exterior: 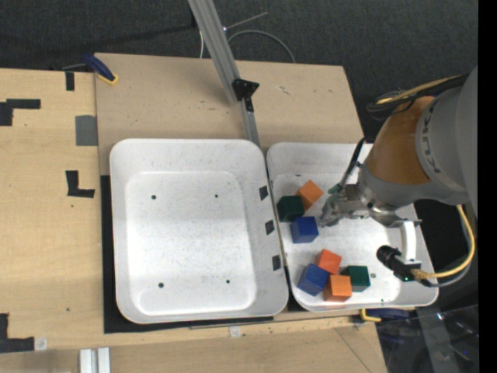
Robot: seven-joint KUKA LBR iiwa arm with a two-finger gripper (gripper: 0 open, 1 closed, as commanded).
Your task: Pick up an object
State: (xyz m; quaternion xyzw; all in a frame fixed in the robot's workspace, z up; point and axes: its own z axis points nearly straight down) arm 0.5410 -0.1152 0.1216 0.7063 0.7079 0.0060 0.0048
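The right bin [326,160] holds several small blocks. An orange block [311,193], a dark green block [291,207] and a blue block [305,228] sit near its middle left. Nearer the front lie a red-orange block [328,260], a blue block [314,279], an orange block [339,287] and a dark green block [358,277]. My gripper [332,210] hangs low in the right bin, just right of the upper blue block and below the orange one. No block shows between its tips.
The left bin [190,228] stands beside the right one. A grey metal rail [221,41] runs down from the top to the bins' shared back edge. The arm's grey and orange body [411,158] covers the right bin's right side. Cables [446,270] trail at right.
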